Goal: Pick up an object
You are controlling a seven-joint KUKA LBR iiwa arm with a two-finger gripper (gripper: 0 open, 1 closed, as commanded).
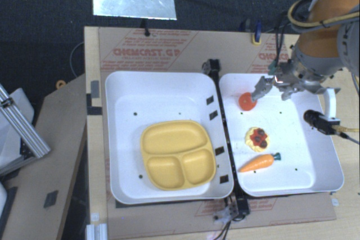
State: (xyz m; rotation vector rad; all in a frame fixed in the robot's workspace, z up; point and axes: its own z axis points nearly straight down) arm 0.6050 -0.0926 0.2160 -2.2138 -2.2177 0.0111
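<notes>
Gripper (274, 89) hangs with fingers spread apart, gripping nothing, one fingertip just beside the red tomato (246, 101) in your right bin (329, 174). Nearer you from the tomato lie a small pizza (257, 139) and carrot (257, 163). Nothing is lifted; the whole pick remains.

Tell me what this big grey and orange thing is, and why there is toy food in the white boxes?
That is a robot arm, seen by one camera looking down from above. Its job is to pick something up. At its end is a gripper with two fingers, spread open, holding nothing right now. Below sit two white bins. The left bin holds a yellow tray with three sections. The right bin holds a small red tomato, a little yellow pastry with dark berries and an orange carrot. One finger sits right beside the tomato.
</notes>
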